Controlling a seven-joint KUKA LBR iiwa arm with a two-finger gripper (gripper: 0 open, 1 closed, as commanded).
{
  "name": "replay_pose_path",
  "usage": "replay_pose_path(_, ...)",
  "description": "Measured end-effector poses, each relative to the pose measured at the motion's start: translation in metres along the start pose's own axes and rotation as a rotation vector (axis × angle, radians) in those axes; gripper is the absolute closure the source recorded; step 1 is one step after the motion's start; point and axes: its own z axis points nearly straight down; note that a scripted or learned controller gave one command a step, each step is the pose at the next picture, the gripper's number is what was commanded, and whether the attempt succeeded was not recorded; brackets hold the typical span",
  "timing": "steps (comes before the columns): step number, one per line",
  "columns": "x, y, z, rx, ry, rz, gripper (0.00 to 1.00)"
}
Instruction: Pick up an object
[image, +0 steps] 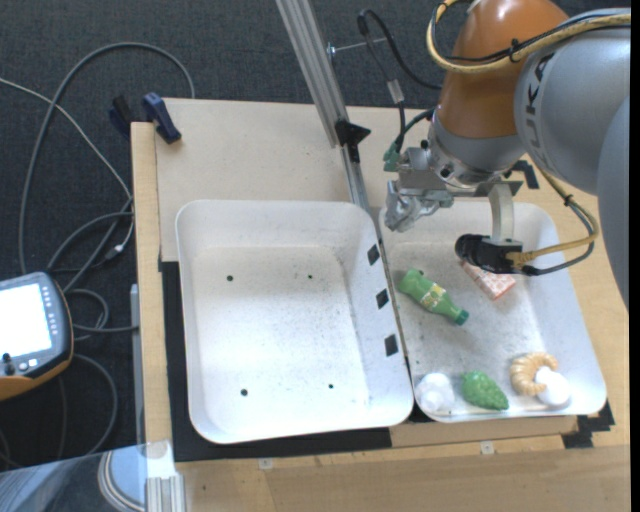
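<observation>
My gripper (402, 215) hangs over the far left corner of the right bin (575, 330), with nothing visible between its fingers. Below it in that bin a green bottle (432, 296) lies on its side. A pink block (489, 281) rests to the right of the bottle, partly under a black part of the arm. Along the near edge sit a white round object (435, 391), a green lumpy object (484, 390) and a tan-and-white object (537, 377).
The left bin (270, 320) lies beside the right one, the two meeting at a shared ridge. A metal pole (320, 85) slants up from the bench behind the bins. Cables and a handheld pendant (30, 330) lie on the floor at left.
</observation>
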Motion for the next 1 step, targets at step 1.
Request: replay_pose_path(1, 0.0467, 0.0155, -0.0018, -0.002, 0.0, 0.001, 1.0)
